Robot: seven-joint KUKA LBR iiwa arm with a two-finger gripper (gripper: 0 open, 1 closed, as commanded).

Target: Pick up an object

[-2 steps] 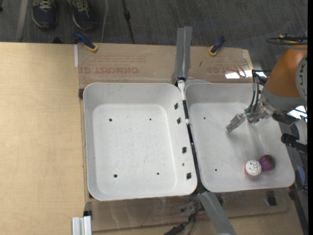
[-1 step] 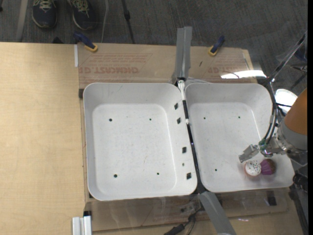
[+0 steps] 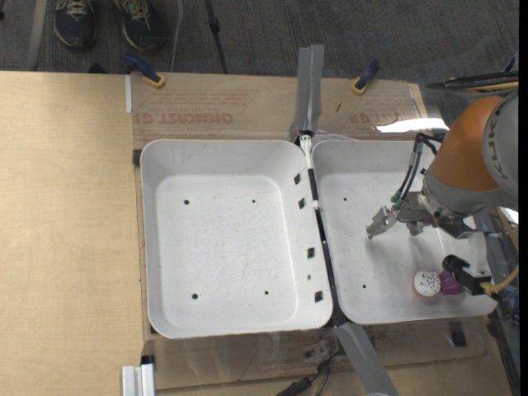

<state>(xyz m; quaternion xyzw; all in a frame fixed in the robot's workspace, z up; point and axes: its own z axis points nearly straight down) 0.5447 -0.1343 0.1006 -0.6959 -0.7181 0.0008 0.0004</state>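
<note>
Best to swing the gripper [image 3: 389, 221], hovering mid-bin with nothing held and jaws too blurred to call, toward the pink-and-white toy [image 3: 432, 284] near the right bin [image 3: 355, 295] front edge, then descend squarely.

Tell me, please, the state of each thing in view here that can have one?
Claw: low over the right bin, nothing visible between its fingers.
Pink and white object: lying on its side on the right bin's floor, near the front, apart from the claw.
Right bin: holds the pink and white object.
Left bin: bare white floor showing.
</note>
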